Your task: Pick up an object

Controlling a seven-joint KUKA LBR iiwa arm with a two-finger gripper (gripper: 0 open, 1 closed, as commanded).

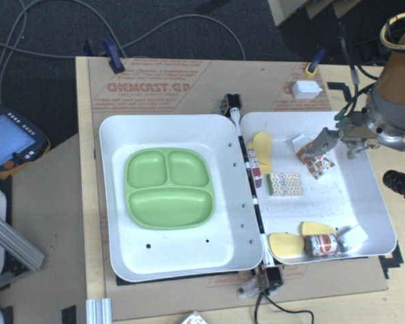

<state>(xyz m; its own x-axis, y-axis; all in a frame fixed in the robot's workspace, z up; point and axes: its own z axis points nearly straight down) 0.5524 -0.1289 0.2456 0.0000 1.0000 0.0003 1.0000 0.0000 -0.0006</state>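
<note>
My gripper point(324, 142): above the right bin point(364, 201), over a brown-and-white packet point(315, 159); whether it grips, I cannot tell. Same bin: patterned pouch point(285, 183), yellow pieces point(262, 151), can point(322, 246). Left bin point(115, 181): green divided plate point(169, 187).

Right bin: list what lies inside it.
The right bin holds a yellow piece, a patterned packet, a red-brown packet under the gripper, and a can among yellow pieces. Anything beneath the gripper is hidden.

Single fixed camera above the bench point(189, 79), angled downward, both white bins point(121, 248) in frame, moderate distance
</note>
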